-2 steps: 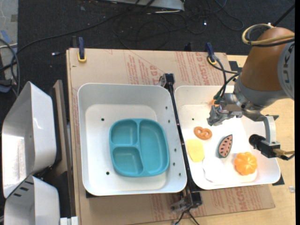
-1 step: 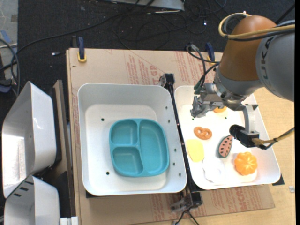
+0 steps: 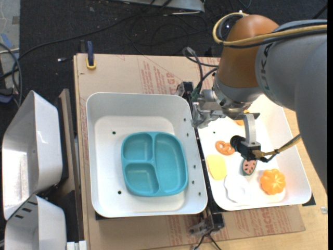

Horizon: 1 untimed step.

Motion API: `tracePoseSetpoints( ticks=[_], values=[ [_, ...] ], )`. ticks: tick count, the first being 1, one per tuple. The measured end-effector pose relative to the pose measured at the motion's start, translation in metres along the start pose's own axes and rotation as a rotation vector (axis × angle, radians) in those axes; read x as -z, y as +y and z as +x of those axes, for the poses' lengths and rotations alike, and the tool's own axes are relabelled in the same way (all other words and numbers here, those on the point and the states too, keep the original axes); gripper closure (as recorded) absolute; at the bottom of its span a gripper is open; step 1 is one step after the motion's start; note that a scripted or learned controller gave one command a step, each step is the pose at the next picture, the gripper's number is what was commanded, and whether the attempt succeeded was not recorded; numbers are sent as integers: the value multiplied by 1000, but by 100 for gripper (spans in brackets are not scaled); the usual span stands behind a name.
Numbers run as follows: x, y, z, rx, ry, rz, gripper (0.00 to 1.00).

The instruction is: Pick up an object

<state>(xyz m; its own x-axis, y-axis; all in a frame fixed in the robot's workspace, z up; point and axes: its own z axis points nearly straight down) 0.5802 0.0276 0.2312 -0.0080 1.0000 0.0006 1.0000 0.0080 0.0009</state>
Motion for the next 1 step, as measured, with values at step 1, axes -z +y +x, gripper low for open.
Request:
tracePoseSetpoints(
  ticks=[1],
  values=[
    [-10, 13, 52, 0, 0, 0, 100]
  ],
)
